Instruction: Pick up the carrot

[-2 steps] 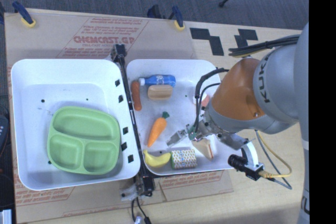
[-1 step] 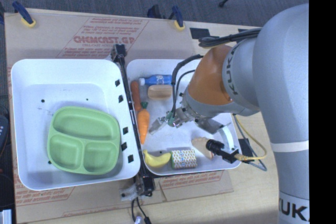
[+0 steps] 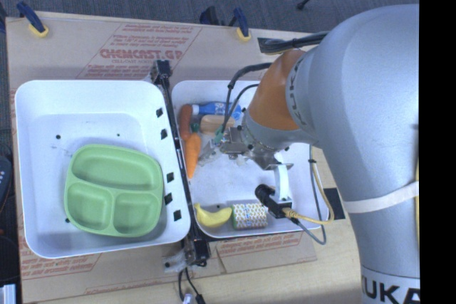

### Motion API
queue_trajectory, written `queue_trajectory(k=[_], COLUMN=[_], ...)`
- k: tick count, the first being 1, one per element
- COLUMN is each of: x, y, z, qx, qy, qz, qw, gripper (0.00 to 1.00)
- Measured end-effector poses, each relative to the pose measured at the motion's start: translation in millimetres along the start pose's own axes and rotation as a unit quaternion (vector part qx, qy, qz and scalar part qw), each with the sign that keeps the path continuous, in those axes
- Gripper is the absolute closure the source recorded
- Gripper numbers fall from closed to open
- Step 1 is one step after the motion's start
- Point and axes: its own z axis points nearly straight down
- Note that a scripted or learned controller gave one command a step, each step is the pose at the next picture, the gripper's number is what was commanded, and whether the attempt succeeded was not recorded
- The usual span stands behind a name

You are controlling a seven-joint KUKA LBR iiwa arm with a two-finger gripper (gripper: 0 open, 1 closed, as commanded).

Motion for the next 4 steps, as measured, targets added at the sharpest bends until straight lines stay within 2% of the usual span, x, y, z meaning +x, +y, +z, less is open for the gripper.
queue_trajectory(k=[1, 2, 3, 4], x=[56.5, 65.7, 93.4, 93.3], y=[51.7, 4.8, -19.6, -19.7], z=[-100.6, -99.6, -99.5, -99.5], qx=[0.000, 0.001, 0.002, 0.002], qy=[0.000, 0.000, 0.000, 0.000], qz=[0.111, 0.074, 0.107, 0.107], qw=[0.9938, 0.9972, 0.9943, 0.9943], gripper=[0.00, 0.00, 0.00, 0.00])
